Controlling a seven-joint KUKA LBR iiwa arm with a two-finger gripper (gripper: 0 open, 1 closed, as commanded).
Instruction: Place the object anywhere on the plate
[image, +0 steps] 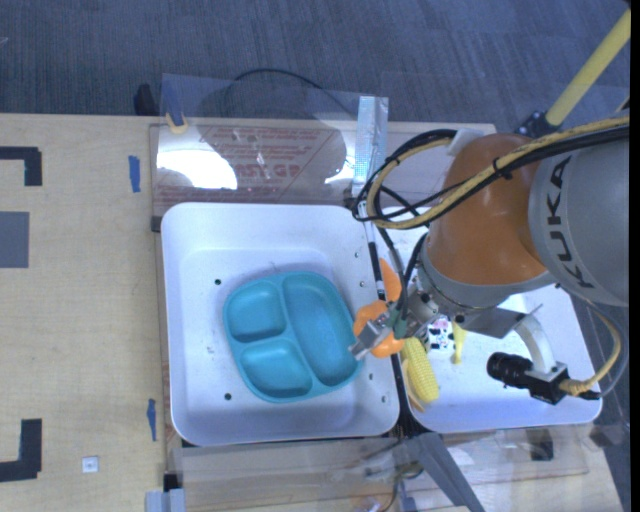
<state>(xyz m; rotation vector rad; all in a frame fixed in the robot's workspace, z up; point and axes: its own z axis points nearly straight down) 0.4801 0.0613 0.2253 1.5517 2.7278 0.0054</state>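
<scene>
The gripper (375, 335) hangs over the seam between the two bins, just beside the plate's right rim; whether it is wide or closed cannot be told, and an orange piece (372, 318) sits right at it. A yellow, knobbly corn cob (420, 372) lies just right of the plate, in the right bin (520, 405). The plate (288, 335) is smooth turquoise plastic, rounded, with three compartments, lying in the glossy white left bin (200, 260).
</scene>
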